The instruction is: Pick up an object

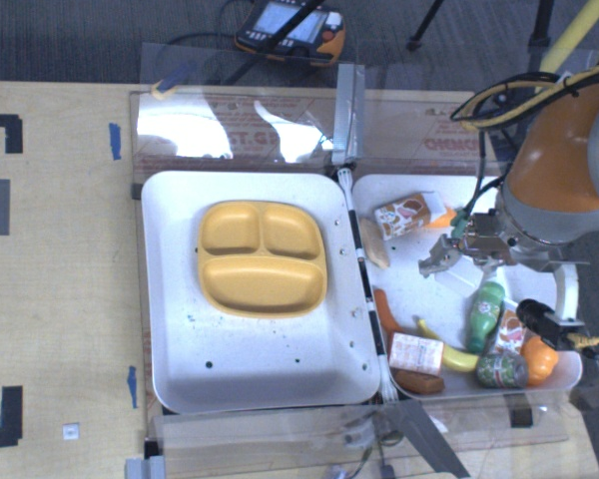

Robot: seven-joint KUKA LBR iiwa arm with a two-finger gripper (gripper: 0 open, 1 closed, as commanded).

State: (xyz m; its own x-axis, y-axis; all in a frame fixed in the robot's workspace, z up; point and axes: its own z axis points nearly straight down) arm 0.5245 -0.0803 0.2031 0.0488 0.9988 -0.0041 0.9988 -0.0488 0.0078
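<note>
Gripper [441,260] hung mid right bin [569,379], can't tell claw state, nothing held; approach step, nxt needed descent onto green bottle [484,315].

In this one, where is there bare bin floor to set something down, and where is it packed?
Left bin: bare floor around the yellow tray, widest along its front. Right bin: small patch between gripper and banana; its front is crowded.

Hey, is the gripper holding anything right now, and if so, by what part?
Nothing shows between the fingers of the gripper. It hangs over bare floor of the right bin, near the snack packet and green bottle.
</note>
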